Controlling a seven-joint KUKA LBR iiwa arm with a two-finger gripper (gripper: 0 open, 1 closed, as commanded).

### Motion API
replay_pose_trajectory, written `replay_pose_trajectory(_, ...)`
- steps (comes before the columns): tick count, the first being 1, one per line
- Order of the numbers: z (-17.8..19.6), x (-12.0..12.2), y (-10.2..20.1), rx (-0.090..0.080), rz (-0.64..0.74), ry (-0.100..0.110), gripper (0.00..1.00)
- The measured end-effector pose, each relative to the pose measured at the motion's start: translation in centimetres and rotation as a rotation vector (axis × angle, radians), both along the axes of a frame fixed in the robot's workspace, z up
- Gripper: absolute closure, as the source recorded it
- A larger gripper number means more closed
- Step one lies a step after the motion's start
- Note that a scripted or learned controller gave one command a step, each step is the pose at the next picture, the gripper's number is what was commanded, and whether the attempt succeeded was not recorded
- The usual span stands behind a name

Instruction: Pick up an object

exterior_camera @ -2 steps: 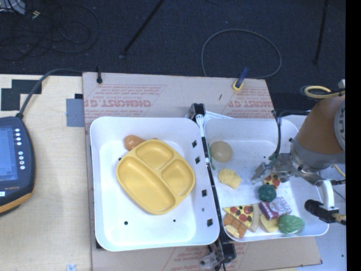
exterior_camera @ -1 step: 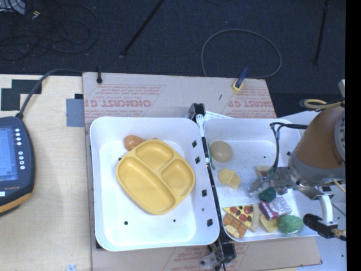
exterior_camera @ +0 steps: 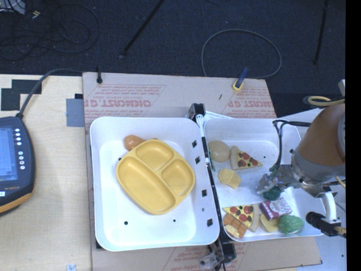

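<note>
Arm: grey KUKA with orange band (exterior_camera: 326, 133), highest in the camera view and so nearest the lens; enters from 3 o'clock and hangs over the right bin's 3 o'clock side, apparently placed for a descent into the toy pile.
Tool: (exterior_camera: 272, 186) low among the toys at the right bin's 4 o'clock; whether released or clenched cannot be told, since wrist and shadow cover it; nothing seen held.
Green item: dark green piece (exterior_camera: 273, 194) just beside the tool tip, the likeliest target by nearness; judged not yet lifted.
Right bin: white, shallow (exterior_camera: 242, 124); holds the loose toy food, crowded toward 5 o'clock, so any pick risks nudging neighbours.
Contents, right bin: pizza slice (exterior_camera: 245, 160) at 12 o'clock; beige round (exterior_camera: 219, 150) at 10 o'clock; yellow chunk (exterior_camera: 229, 178) centre-left; second pizza slice (exterior_camera: 239, 217) at 7 o'clock; red-and-white packet (exterior_camera: 275, 208) and green round (exterior_camera: 290, 224) at 5 o'clock.
Left bin: white (exterior_camera: 107, 208); carries a yellow divided plate (exterior_camera: 155, 175) lying flat, with an orange item (exterior_camera: 132, 141) tucked at its 11 o'clock edge, partly hidden.
Desk: cardboard sheet (exterior_camera: 141, 97) under both bins; handheld pendant (exterior_camera: 11, 160) at 9 o'clock, well apart.
</note>
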State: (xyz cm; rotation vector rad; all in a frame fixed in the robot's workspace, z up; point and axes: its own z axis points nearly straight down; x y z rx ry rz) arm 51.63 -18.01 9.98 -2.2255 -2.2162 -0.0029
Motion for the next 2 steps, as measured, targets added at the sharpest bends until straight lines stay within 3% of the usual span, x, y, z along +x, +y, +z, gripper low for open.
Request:
replay_pose_trajectory(1,-1.1,7.4,5.5,-0.003,0.01,-0.004,1.0)
replay_pose_trajectory(2,9.5,10.2,12.8,0.001,0.013,-0.009,1.0)
